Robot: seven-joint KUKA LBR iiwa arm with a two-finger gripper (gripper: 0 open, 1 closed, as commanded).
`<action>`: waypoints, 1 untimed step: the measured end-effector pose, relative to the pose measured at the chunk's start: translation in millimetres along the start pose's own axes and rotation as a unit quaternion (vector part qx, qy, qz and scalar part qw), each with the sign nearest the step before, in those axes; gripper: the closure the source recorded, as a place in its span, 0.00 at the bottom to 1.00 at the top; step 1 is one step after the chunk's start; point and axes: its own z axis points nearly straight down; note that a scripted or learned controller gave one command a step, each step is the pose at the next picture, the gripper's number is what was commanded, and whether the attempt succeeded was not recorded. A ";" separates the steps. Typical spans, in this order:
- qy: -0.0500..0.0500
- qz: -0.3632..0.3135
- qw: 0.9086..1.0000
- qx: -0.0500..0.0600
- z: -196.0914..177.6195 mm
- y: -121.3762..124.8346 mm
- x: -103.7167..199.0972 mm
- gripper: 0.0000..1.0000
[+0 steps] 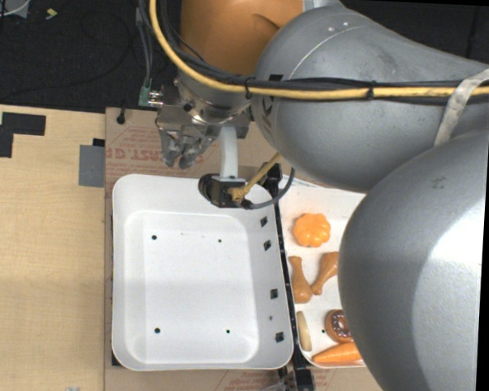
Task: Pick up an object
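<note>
My gripper (183,152) hangs over the back left corner of the left white bin (130,307), above its rim, with nothing visible in it. The objects lie in the right bin (291,210), well to the right of the gripper. They are an orange pumpkin-shaped toy (312,229), two tan drumstick-shaped pieces (299,281) (328,270), a pale oblong piece (303,329), a brown doughnut (336,324) and an orange carrot (338,354). The big grey arm covers most of the right bin.
The bins rest on a cardboard sheet (111,141) over a pale wooden bench (35,244). Grey and black patches (90,164) mark the bench at the left. A black divider with clips (275,267) runs between the bins.
</note>
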 end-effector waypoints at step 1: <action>0.002 -0.002 1.000 -0.007 -164.8 6.0 -7.3 1.00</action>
